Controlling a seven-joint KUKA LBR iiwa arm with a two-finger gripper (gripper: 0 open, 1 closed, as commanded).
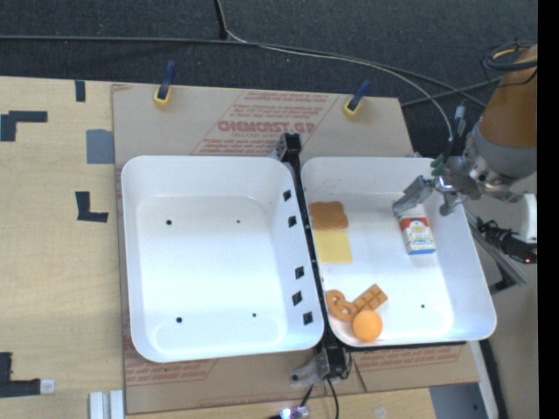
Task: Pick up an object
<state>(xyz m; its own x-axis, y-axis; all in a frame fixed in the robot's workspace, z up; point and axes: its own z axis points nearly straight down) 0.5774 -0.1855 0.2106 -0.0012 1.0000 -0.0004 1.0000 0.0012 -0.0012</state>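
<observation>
Red print reading "CHEMCAST GP" runs across the brown protective sheet (pixel 262 125), well left of the end effector (pixel 428 195); the smaller lines are illegible.

Dark carpet (pixel 349 16), wooden bench (pixel 52 260), cardboard sheet (pixel 253 125)

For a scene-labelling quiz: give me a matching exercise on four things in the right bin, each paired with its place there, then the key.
Things:
1. orange ball
2. small carton
3. bread slice
4. yellow square

Places:
A. right part of the bin, just below the gripper
B. near the divider, just behind the yellow piece
C. front edge of the bin, beside the waffle piece
D. near the divider, just in front of the brown piece

Pairs: 1-C, 2-A, 3-B, 4-D
</observation>
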